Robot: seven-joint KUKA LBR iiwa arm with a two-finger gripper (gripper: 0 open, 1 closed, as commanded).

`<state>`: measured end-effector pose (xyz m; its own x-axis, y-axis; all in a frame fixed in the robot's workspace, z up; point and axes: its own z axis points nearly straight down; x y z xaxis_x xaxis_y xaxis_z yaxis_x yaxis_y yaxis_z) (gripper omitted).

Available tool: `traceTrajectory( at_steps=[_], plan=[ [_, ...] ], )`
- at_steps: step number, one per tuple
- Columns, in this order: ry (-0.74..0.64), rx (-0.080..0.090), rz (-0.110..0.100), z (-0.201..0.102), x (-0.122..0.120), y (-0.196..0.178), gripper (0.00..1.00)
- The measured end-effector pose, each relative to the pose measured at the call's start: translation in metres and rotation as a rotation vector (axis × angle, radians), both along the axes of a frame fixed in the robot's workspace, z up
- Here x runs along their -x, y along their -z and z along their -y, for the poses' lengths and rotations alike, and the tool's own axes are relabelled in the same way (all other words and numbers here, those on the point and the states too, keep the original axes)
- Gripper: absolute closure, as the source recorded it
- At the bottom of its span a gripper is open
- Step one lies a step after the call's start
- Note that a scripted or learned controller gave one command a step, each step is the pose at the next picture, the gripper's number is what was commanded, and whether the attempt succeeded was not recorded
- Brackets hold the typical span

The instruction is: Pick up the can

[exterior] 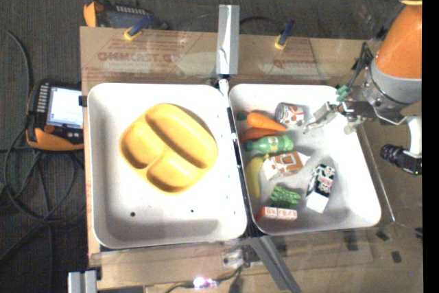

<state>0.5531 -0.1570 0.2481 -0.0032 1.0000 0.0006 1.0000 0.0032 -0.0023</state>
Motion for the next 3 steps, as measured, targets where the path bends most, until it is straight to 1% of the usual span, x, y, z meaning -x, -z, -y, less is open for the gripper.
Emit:
traceTrajectory(
  at_steps=[1,2,3],
  plan=[
    [0.02,0.003,-0.001,0.002,-0.096,0.085,0.0],
    [0.127,0.002,0.013,0.008,-0.103,0.148,0.0],
    [0.124,0.006,0.012,0.007,-0.104,0.138,1.0]
  ],
)
